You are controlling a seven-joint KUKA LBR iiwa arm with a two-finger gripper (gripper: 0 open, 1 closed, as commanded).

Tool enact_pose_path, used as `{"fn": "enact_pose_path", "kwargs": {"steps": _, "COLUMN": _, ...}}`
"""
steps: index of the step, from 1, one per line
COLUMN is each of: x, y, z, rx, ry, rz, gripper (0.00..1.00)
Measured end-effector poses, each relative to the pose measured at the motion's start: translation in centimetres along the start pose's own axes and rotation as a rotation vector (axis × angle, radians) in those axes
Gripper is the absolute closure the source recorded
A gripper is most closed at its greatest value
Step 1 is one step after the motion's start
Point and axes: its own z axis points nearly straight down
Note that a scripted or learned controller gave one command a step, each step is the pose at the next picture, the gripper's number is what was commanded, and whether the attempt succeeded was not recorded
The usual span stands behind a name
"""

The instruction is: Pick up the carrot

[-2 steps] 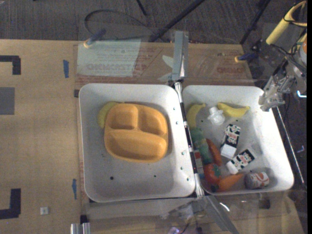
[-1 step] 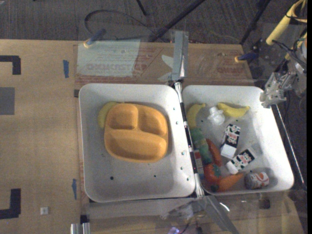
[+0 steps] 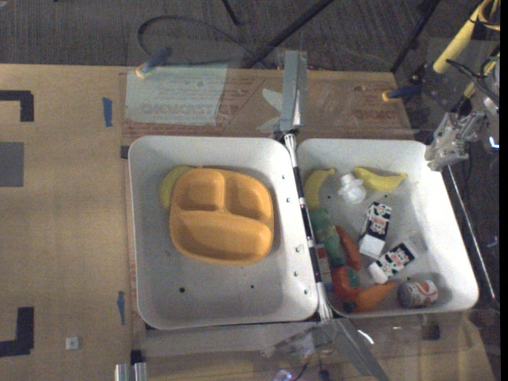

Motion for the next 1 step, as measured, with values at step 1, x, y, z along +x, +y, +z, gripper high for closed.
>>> {"fn": "enact_pose_path", "kwargs": {"steps": 1, "x": -0.26, "y": 0.04, "z": -1.03, "rx": -0.001, "ry": -0.008, "rz": 0.002, "gripper": 1.0}}
